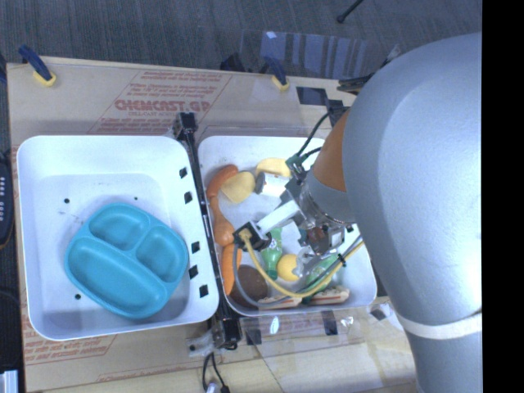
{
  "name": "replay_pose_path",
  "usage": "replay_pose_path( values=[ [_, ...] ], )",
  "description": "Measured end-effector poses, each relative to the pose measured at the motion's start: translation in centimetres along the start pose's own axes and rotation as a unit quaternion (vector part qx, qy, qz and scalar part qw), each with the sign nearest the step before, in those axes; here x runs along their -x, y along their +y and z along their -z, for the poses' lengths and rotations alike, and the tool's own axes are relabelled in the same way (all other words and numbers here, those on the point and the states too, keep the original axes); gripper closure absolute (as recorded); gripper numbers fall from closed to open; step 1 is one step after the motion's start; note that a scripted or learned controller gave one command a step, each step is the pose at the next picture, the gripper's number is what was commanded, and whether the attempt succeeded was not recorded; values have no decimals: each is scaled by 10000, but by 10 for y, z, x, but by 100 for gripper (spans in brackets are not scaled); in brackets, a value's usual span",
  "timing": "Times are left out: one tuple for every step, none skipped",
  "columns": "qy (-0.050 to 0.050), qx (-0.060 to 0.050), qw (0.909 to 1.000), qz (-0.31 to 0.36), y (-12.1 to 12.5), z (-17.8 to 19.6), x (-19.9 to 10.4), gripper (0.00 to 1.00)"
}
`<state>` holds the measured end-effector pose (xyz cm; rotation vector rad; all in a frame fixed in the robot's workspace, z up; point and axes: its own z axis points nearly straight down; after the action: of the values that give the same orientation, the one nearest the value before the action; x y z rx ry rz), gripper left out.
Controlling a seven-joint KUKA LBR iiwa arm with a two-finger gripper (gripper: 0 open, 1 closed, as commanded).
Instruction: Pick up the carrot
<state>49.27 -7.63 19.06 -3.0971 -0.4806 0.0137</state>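
the carrot (219,219) lies along the left wall of the right bin (246,147), just left of my end effector (315,237), which sits low over the pile; i cannot tell its opening. risk as i judge it: the yellow lemon (287,266), brown potato (252,283) and green item (273,240) crowd under the tool, so a descent here may seize the wrong piece or jam against the wall.

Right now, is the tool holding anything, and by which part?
Cannot tell. The tool is down among the food in the right bin, its tip hidden in clutter.
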Motion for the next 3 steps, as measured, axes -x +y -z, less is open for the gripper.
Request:
replay_pose_path(
  values=[
    [-23,-25,9993,-369,-65,-1,-9,0],
    [-22,-23,9993,-382,-64,-1,-9,0],
    [-22,-23,9993,-382,-64,-1,-9,0]
  ],
)
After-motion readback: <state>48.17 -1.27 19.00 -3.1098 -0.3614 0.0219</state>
